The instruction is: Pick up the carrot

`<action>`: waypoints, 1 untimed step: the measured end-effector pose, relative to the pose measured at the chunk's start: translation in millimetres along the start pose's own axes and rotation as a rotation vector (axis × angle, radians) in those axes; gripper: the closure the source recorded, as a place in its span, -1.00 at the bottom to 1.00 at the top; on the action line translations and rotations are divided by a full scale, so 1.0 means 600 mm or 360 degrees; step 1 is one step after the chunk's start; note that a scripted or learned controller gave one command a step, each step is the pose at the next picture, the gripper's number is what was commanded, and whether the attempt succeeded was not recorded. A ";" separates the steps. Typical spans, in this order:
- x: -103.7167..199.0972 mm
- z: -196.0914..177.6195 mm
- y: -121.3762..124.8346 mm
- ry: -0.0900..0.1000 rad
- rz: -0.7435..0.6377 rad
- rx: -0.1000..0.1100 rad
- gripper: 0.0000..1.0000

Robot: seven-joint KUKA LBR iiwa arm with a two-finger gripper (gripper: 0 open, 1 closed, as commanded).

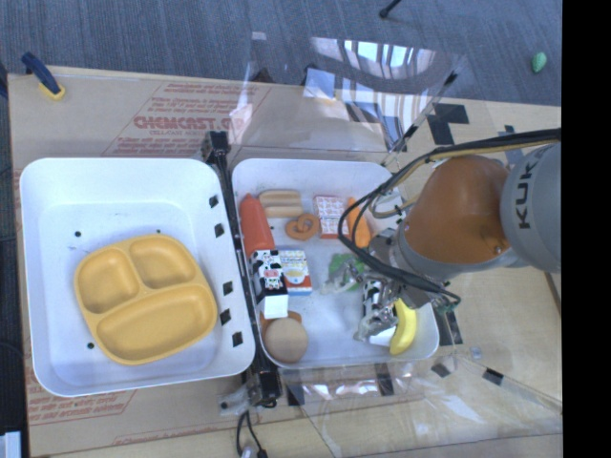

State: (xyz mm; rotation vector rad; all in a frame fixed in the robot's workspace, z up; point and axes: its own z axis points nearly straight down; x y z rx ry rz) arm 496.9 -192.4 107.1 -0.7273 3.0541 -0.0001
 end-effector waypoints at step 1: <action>-0.088 0.023 -0.077 -0.0003 0.0277 0.0003 -1.00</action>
